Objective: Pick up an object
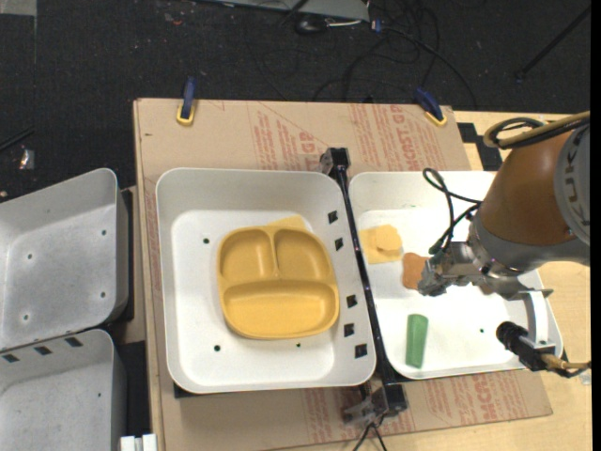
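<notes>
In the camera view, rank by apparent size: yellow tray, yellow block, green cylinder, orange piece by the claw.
1. Yellow tray
2. Yellow block and green cylinder, about alike
3. Orange piece, partly hidden by the claw, so unsure

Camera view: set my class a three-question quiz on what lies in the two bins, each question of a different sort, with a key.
1. True or false: the yellow tray lies in the right bin.
2. Which thing lies nearest the right bin's front edge?
A. yellow block
B. green block
C. orange block
3. Fill in: the hand is right beside the ____ block.

Key
1. False: the tray lies in the left bin.
2. B.
3. Orange. Whether the hand holds it cannot be told from this view.
</notes>
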Controlling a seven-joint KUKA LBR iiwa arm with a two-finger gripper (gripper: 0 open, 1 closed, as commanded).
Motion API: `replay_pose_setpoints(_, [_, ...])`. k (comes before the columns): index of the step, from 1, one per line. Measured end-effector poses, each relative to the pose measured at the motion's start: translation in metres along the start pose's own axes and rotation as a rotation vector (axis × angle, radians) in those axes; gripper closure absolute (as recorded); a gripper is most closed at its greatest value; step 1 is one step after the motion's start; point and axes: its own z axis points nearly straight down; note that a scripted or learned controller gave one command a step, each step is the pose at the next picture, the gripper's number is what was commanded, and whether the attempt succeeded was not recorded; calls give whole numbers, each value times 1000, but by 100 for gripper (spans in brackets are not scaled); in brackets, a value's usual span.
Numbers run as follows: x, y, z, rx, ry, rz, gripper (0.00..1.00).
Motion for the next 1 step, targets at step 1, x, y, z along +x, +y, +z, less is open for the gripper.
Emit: replay_pose_setpoints(1, [3, 0, -63, -1, 0, 0, 100])
